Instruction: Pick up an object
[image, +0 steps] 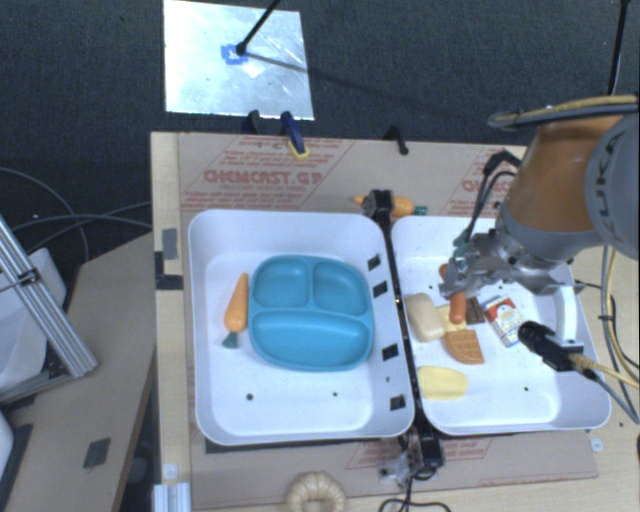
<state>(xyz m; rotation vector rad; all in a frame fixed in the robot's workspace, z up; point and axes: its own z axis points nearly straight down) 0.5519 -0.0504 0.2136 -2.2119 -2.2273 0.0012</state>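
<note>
Nearest in the right bin (575, 405) lies a pale yellow piece (441, 381), apart from the rest. Just beyond it sits the cluster any pick would likely draw from: a waffle-like wedge (464, 346), a cream block (424, 317), a small red-and-white box (504, 321) and an orange sausage-shaped piece (457, 307). The gripper (460, 278) hangs right over that sausage piece (presumably its target); whether it is parted or closed, I cannot tell. In the left bin (215, 330), a blue divided plate (308, 310) and a carrot (236, 303) lie well apart from the arm.
</note>
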